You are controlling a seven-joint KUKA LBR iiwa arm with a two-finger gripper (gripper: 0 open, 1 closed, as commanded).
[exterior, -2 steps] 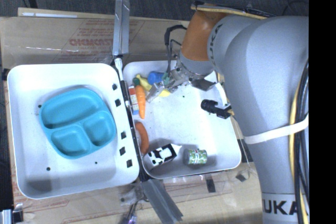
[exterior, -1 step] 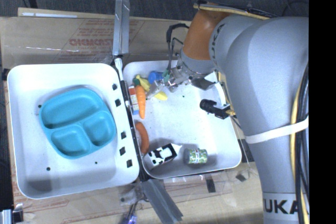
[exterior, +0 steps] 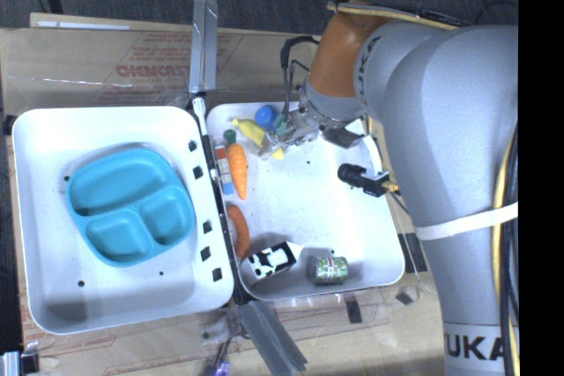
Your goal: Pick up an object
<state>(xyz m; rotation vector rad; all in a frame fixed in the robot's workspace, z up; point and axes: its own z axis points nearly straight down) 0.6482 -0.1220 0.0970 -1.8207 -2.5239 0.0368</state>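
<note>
Reaching in from the right, the big grey arm (exterior: 441,172) is seen bent over the right bin (exterior: 352,216), with its orange band (exterior: 339,57) up near the top. The two white bins sit side by side on the counter (exterior: 106,57). The left bin (exterior: 53,277) is taken up by a blue tray (exterior: 130,204) with three parts. In the right bin, a carrot (exterior: 236,169) is laid along the left wall, and another orange thing (exterior: 239,229) is seen below it. A black and white toy (exterior: 269,260) and a small green can (exterior: 329,268) are placed near the bottom wall. A yellow banana (exterior: 250,132) and a blue ball (exterior: 264,114) are found at the top. The gripper (exterior: 286,132) is held low, just beside the banana. How far it is open cannot be told, and nothing is seen held in it.
</note>
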